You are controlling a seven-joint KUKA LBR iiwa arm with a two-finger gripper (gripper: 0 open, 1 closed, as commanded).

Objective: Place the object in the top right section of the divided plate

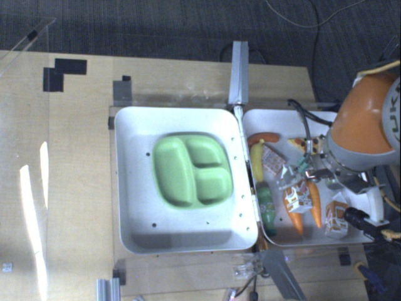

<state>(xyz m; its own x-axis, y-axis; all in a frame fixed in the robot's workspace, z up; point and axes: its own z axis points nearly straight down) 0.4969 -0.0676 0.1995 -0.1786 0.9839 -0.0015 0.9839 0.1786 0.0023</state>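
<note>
A light green divided plate [164,179] lies in the middle of the left white bin [135,224]. Its top right section [207,150] and the other two sections hold nothing. My gripper [305,170] hangs low over the right bin [285,239], above a heap of toy food and snack packets. Right under it are a printed packet [294,198] and an orange carrot [315,204]. I see nothing held in the gripper. The grey and orange arm [366,127] covers the bin's right part.
The right bin also holds a yellow banana [255,162], a reddish sausage [263,138], a green vegetable [265,204], a silvery packet [273,160] and another packet [335,218]. A metal post [239,74] stands behind the wall between the bins.
</note>
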